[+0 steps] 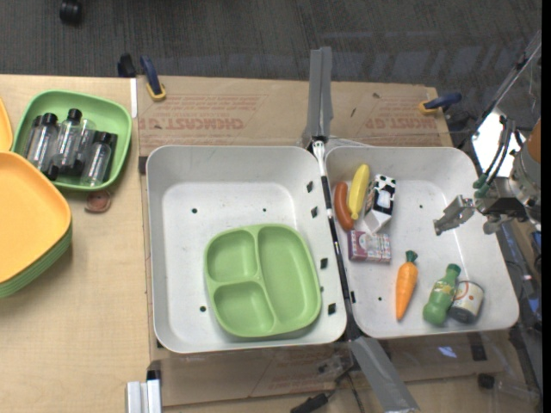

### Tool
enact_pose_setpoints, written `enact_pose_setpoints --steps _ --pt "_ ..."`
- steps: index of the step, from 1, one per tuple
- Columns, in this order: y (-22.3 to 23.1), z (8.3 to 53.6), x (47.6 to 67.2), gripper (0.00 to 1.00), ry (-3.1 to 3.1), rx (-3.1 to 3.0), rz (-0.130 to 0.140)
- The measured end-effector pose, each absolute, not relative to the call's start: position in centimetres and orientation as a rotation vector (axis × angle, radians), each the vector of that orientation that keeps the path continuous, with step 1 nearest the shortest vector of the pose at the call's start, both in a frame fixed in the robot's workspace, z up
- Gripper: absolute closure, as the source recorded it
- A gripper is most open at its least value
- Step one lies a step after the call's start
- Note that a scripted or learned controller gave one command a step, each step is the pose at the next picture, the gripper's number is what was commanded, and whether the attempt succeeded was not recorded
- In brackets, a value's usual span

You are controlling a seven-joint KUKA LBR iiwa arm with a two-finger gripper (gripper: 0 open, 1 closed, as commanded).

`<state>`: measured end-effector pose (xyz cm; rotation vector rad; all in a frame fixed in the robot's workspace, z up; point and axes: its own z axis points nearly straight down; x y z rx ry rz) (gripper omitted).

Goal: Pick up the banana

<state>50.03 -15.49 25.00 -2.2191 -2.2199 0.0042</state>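
Just banana (pixel 358 186), yellow, lengthwise at right bin's (pixel 495 304) left wall; hand (pixel 472 209) spread.

The two white bins (pixel 172 231) look like smooth, faintly glossy plastic. The green divided plate (pixel 258 278) in the left one has a matt plastic sheen. Brown corrugated cardboard (pixel 232 119) lies under the bins, and the bench (pixel 77 334) at the left shows pale wood grain. The banana (pixel 358 188) looks like glossy plastic.
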Motion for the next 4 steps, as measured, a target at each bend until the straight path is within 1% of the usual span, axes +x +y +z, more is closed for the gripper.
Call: enact_pose_setpoints --steps 1,2,3,4 --pt "-22.2 15.3 53.9 0.0 -2.492 -1.911 0.001" --pt "-21.8 9.0 54.1 0.0 -2.558 -1.812 -0.004" --pt "-22.0 9.9 54.1 1.0 -2.558 -1.819 -0.003" --pt "-21.3 10.2 60.1 1.0 -2.483 -1.928 0.001"
